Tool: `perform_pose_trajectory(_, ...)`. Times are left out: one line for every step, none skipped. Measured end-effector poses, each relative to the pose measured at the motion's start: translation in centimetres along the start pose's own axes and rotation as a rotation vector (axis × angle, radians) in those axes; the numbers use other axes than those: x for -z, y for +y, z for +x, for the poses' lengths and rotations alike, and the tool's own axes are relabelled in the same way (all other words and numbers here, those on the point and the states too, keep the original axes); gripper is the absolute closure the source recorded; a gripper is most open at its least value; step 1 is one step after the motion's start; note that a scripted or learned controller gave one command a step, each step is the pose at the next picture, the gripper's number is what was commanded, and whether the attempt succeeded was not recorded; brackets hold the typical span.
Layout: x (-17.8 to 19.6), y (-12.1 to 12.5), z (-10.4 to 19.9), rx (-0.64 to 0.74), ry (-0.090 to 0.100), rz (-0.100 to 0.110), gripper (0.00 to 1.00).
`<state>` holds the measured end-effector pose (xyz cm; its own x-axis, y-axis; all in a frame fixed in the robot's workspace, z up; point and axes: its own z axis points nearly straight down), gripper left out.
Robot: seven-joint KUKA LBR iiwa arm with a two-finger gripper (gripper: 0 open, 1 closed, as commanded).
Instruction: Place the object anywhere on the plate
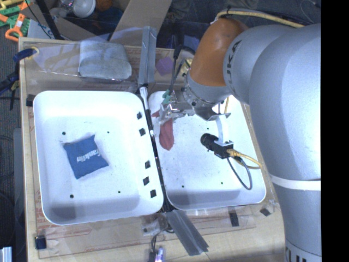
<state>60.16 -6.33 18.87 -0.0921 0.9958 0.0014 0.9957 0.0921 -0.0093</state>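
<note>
A dark red, elongated soft object (pixel 166 135) sits at the upper left of the right bin (pixel 218 198), close to the wall between the bins. Its upper end reaches up between the fingers of my gripper (pixel 165 112), which is shut on it. The rest of the object trails down toward the bin floor; I cannot tell whether its lower end touches the floor. The grey arm with its orange band (pixel 215 53) comes in from the right and hides the bin's upper right part.
A blue beanbag (pixel 84 156) lies in the left bin (pixel 49 105). A black connector with a looping cable (pixel 217 144) hangs over the right bin's middle. A grey pouch (pixel 104 60) lies behind the left bin.
</note>
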Motion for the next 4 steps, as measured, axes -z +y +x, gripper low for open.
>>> perform_pose_trajectory(0.4, 2.4, 7.0, 0.03, -0.001, -0.004, 1.0)
perform_pose_trajectory(-0.1, -2.1, 15.4, 0.186, -0.002, -0.001, 1.0)
perform_pose_trajectory(0.0, -0.4, 10.1, 0.167, -0.003, -0.003, 1.0)
perform_pose_trajectory(-0.5, -4.3, 18.7, 0.21, -0.003, -0.001, 1.0)
